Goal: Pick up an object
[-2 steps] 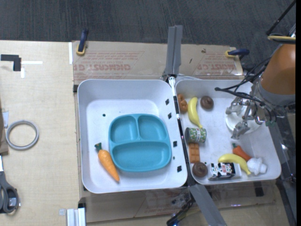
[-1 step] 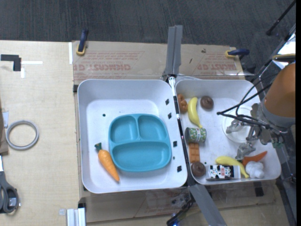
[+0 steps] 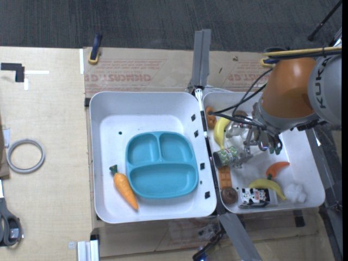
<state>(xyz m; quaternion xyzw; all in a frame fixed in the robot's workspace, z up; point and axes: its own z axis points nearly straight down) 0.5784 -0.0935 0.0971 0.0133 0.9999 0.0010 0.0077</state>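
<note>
1. Only the letters "KU" on the arm (image 3: pixel 326 86) could be read.
2. Its end effector (image 3: pixel 255 143) hung low over the right bin (image 3: pixel 312 167); whether it was clenched, I cannot tell.
3. Just beside it lay a small can (image 3: pixel 227 156), near a banana (image 3: pixel 219 130).

Glossy plastic teal tray (image 3: pixel 161 165), smooth white bins (image 3: pixel 103 145), matt wood bench (image 3: pixel 43 113)

A roll of grey tape (image 3: pixel 24 155) lies on the wooden bench (image 3: pixel 43 200) left of the bins. Scissors (image 3: pixel 8 227) rest near the bench's lower left edge. A blue-handled clamp (image 3: pixel 95 48) grips the cardboard sheet (image 3: pixel 141 69) behind the bins.
</note>
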